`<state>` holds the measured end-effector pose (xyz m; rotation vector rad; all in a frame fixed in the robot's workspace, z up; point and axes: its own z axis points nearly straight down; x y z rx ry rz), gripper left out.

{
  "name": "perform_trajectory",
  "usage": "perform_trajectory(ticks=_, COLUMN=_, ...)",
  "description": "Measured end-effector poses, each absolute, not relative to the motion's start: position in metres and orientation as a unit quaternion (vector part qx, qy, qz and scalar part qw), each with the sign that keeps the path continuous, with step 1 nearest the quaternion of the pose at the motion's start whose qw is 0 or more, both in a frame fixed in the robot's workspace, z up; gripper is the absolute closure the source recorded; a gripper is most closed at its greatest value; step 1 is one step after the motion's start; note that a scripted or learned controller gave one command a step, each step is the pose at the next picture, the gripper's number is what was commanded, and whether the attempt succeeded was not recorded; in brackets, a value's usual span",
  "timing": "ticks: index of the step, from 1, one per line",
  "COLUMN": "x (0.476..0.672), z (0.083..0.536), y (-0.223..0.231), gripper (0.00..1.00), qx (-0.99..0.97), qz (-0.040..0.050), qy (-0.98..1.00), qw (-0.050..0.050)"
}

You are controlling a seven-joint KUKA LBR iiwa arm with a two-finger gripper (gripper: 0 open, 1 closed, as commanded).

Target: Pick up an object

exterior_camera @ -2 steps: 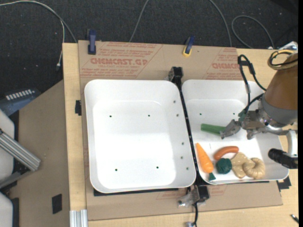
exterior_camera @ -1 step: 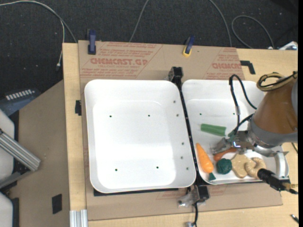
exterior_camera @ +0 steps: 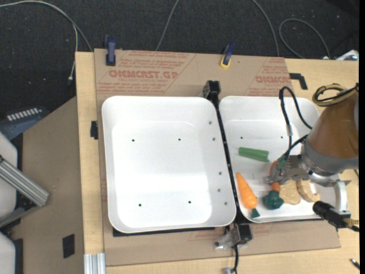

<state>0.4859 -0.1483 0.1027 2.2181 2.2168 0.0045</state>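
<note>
Red "CHEMCAST GP" lettering is showing on the table's (exterior_camera: 85, 153) brown sheet. The tool (exterior_camera: 279, 174) is hanging low in the right bin (exterior_camera: 256, 104), its grip impossible to tell, beside an orange carrot (exterior_camera: 246, 190), green stick (exterior_camera: 253, 153) and teal lump (exterior_camera: 273, 200).

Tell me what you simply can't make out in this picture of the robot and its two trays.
- Jaws: the arm's wrist covers them from above, so open or shut is unknowable.
- Small orange-brown piece by the wrist: partly hidden and too small to identify.
- Pale objects under the arm: partly covered, shapes unclear.
- Right bin: its right side lies under the arm.
- Printed board: lettering too blurred to read fully.
</note>
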Motion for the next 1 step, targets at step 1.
perform_trajectory(ticks=1, x=0.4936, z=0.2393, y=-0.0347, gripper=1.00, qx=0.704, qz=0.0045, qy=0.710, qw=0.003)
